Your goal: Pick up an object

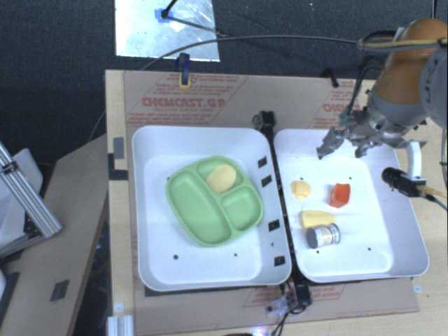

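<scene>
My gripper (344, 147) hangs open over the back of the right bin (392, 257), its two dark fingers spread apart with nothing between them. Below it in that bin lie a small yellow piece (301, 188), a red block (339, 194), a yellow wedge (317, 218) and a small grey can (323, 236) on its side. The left bin (154, 257) holds a green divided plate (203, 212) with a yellow lump (222, 178) in its upper compartment.
A black clamp bar (274, 194) runs between the two bins. Cardboard (210, 100) lies under both bins. A black fixture (400, 180) sticks in over the right bin's right rim. A metal rail (28, 194) stands at the far left.
</scene>
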`<state>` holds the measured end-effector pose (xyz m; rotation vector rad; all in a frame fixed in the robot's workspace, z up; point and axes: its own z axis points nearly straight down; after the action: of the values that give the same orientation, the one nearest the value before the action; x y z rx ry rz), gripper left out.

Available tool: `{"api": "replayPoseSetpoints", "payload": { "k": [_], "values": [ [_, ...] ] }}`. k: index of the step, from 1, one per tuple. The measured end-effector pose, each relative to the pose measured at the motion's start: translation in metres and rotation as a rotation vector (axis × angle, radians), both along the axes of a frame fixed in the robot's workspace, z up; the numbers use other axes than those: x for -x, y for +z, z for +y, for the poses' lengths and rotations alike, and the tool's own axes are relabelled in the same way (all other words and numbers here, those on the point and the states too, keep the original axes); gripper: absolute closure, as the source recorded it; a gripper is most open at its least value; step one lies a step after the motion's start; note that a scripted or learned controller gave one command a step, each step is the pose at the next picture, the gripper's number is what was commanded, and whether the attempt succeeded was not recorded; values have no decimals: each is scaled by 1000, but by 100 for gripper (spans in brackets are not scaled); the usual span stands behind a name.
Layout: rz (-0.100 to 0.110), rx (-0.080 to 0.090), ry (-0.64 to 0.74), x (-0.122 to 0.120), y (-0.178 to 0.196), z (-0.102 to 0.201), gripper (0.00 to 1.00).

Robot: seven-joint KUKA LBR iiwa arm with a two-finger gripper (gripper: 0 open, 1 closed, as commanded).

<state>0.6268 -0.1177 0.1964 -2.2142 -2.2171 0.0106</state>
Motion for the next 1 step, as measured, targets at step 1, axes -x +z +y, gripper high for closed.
{"api": "replayPoseSetpoints", "payload": {
  "k": [1],
  "values": [
    [-12, 1, 2, -3, 7, 0, 0]
  ]
}}
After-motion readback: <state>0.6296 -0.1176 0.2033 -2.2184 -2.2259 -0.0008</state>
